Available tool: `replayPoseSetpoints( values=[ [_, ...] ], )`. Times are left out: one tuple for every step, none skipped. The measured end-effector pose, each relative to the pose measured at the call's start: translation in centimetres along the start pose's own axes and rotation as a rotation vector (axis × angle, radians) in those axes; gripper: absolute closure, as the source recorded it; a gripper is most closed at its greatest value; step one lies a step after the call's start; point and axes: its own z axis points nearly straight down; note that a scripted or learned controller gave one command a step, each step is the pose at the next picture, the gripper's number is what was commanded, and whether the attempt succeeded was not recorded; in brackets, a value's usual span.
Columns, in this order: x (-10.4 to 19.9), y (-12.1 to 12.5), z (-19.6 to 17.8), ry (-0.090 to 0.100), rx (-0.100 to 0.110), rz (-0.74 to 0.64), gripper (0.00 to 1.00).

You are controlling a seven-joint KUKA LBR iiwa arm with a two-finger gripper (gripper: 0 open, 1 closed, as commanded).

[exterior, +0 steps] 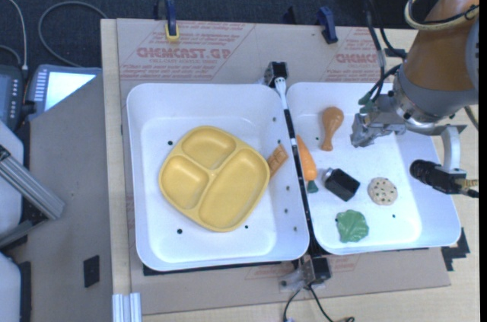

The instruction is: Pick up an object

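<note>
Drumstick (pixel 330 127) lies in our right bin (pixel 411 237), just beside our gripper (pixel 364 136). We cannot tell its finger state.

the right bin (pixel 426 233) is crowded: drumstick (pixel 330 126), carrot (pixel 306 158) along the divider, black block (pixel 341 183), cookie (pixel 382 191) and green leafy piece (pixel 352 225) lie near each other, with bare floor at its upper middle. in the left bin (pixel 144 237) the yellow 3-section plate (pixel 215 176) covers the middle, leaving open margins.

Glossy white plastic bins (pixel 144 161); a smooth yellow plastic tray (pixel 214 177); matt brown cardboard (pixel 205 46) beneath; shiny orange band (pixel 449 23).
</note>
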Motion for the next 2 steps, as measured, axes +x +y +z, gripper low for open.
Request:
replayPoseSetpoints(
  values=[
    [5.3,-0.6,-1.2,0.000,-0.001,0.000,1.00],
    [10.9,-1.9,-2.1,-0.001,0.000,0.003,1.00]
  ],
)
